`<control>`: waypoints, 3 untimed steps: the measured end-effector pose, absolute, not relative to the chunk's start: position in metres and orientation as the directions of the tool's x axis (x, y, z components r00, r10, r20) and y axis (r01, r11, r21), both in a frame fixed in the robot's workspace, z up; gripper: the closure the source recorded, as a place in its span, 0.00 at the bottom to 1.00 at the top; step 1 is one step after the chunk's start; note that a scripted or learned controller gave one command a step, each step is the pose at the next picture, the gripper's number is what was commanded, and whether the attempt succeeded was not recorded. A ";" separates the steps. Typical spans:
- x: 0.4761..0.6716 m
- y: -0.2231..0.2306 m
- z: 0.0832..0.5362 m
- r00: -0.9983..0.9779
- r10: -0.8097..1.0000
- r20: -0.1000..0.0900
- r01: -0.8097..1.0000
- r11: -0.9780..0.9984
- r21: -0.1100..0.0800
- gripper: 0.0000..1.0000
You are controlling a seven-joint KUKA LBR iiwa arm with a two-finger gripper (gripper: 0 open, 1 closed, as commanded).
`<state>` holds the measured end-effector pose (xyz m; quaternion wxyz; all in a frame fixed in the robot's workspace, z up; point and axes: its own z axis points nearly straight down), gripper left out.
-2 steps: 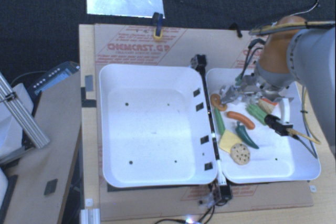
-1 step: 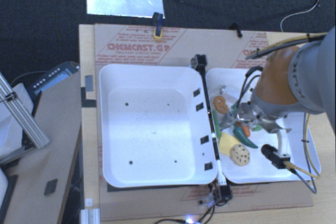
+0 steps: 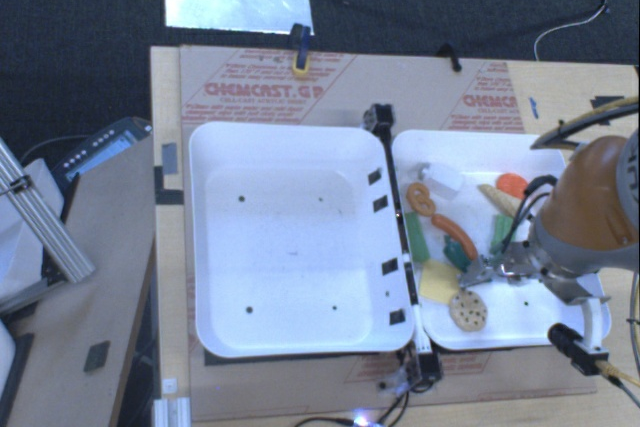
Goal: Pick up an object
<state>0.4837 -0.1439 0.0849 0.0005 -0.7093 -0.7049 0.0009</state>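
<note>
Apparently the tool [image 3: 478, 273] is hanging low in the right bin [image 3: 480, 153], just above the cookie [image 3: 467, 311] and yellow piece [image 3: 438, 283]. Whether it is gripping anything, I cannot tell. Nothing is looking lifted, so the pick is seeming unfinished.

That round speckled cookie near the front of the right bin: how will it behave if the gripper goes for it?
The cookie lies flat and thin, so fingers may slide over it. It looks stiff and light, probably skidding if pushed. It touches the yellow piece, which may shift too.
</note>
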 end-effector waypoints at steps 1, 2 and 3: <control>0.570 -0.125 0.085 -0.009 1.000 -0.001 1.000 0.009 0.009 0.00; 0.613 -0.182 0.086 0.000 1.000 -0.004 1.000 0.000 0.007 0.00; 0.612 -0.178 0.096 -0.004 1.000 -0.001 1.000 0.004 0.005 1.00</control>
